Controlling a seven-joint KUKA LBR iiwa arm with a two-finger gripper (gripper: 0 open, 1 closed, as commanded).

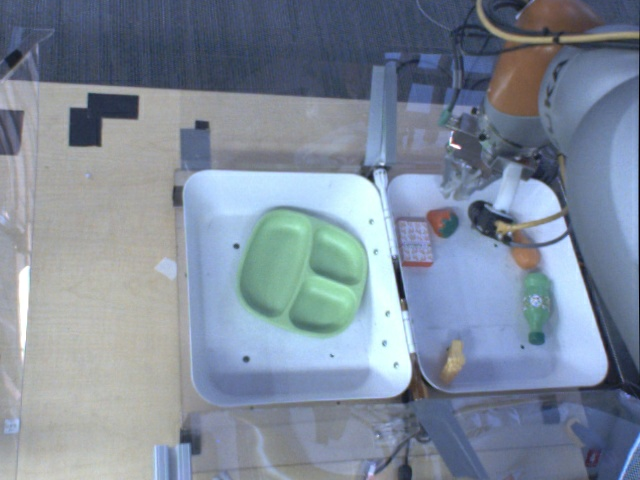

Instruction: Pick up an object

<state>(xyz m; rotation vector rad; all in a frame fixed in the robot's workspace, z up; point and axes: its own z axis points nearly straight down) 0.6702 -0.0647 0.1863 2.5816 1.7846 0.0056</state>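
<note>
The arm reaches in from the right, and its gripper hangs over the far edge of the right bin. Whether the fingers are apart or together cannot be told here, and nothing shows between them. Just below the gripper in the right bin lies a small red and green fruit, with a pink patterned box beside it near the bin's left wall. An orange ball sits further right, a green bottle lies just below it, and a small yellow piece rests near the front edge. The left bin holds a green divided tray. Both bins sit on a pale wooden table.
</note>
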